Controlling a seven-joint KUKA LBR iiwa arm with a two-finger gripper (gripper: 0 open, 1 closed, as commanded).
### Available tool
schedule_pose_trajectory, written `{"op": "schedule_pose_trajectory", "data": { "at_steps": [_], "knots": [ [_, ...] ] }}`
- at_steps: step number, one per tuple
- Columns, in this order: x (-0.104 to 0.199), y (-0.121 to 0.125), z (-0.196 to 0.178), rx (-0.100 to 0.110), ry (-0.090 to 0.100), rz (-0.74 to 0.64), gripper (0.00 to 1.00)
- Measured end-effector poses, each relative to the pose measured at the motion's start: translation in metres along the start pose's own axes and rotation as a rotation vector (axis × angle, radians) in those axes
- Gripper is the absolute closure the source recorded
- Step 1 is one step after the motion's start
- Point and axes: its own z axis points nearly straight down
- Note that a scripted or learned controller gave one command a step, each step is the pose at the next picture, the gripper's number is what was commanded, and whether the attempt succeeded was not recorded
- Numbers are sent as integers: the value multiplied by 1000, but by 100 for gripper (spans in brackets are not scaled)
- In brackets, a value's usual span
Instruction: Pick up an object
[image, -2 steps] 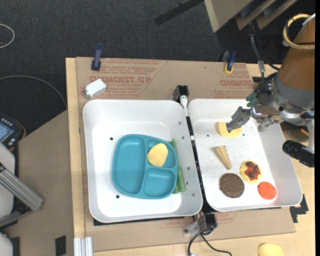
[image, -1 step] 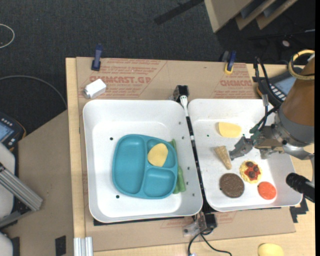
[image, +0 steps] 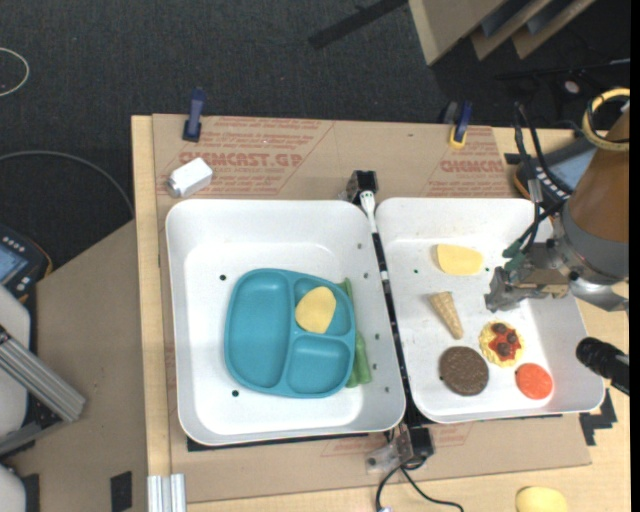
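The right bin (image: 415, 232) holds several toy foods: a yellow half-round piece (image: 459, 260), a tan cone (image: 449, 313), a brown cookie (image: 464, 369), a small tart with red fruit (image: 502, 343) and an orange-red disc (image: 534, 381). My gripper (image: 497, 298) reaches in from the right and hangs low over this bin. Its tip is just above the tart and right of the cone. Nothing shows between its fingertips. The left bin (image: 200, 250) holds a teal divided plate (image: 262, 330) with a yellow oval piece (image: 316, 309) in its upper right compartment.
A green strip (image: 357, 345) lies along the plate's right edge. A black cable (image: 380, 270) runs between the bins. On the cardboard behind sit a small white block (image: 190, 177) and two blue clamps (image: 193, 112) (image: 460, 125). A yellow object (image: 540, 498) lies at the bottom right.
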Motion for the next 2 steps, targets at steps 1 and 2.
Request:
{"op": "schedule_pose_trajectory", "data": {
  "at_steps": [1,2],
  "knots": [
    [-3,1,-187,-21,-3,-3,100],
    [16,-3,23,19,3,0,100]
  ]
}}
